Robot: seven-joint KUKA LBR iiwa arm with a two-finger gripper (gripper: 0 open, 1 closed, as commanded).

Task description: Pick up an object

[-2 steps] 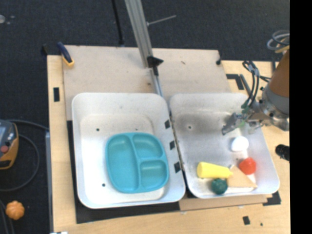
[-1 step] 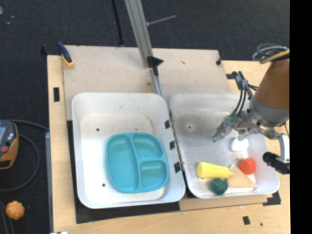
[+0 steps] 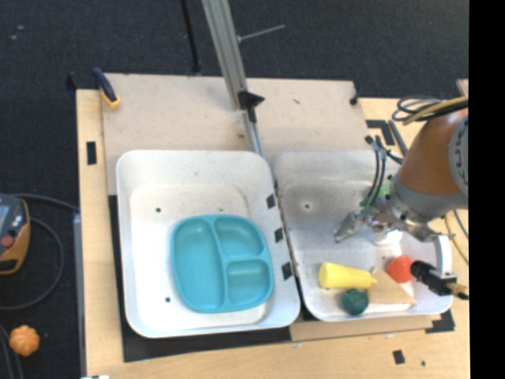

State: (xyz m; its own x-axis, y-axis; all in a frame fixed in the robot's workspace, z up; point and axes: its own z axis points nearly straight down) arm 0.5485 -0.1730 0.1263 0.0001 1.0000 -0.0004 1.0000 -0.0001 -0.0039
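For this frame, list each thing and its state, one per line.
gripper: low in the right bin, nothing seen between its fingers
yellow object: lying on its side, right bin
green ball: resting by the front wall
orange object: resting, right bin
blue divided plate: flat, left bin

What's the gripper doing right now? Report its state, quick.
Gripper: over the right bin, nothing visibly held; open or closed cannot be told.

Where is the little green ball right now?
The green ball sits in the right bin, near its front edge, just below the yellow object.
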